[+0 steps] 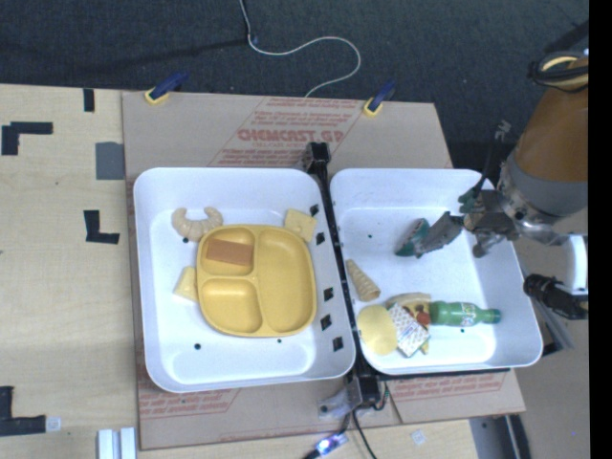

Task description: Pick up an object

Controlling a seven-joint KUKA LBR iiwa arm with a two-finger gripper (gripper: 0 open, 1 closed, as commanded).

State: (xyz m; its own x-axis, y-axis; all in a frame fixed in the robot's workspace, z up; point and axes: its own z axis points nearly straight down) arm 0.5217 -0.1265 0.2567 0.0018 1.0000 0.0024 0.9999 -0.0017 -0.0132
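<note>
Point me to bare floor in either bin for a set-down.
Right bin: free along the far wall, above the hand, and mid-floor between hand and green bottle. Crowded at the near-left corner, around the bottle. Left bin: yellow tray takes the middle; a bare strip runs along the near wall.

Cardboard sheet [277,132] beneath two white bins [158,256], white cable [306,46] looping across dark carpet [115,17].
</note>
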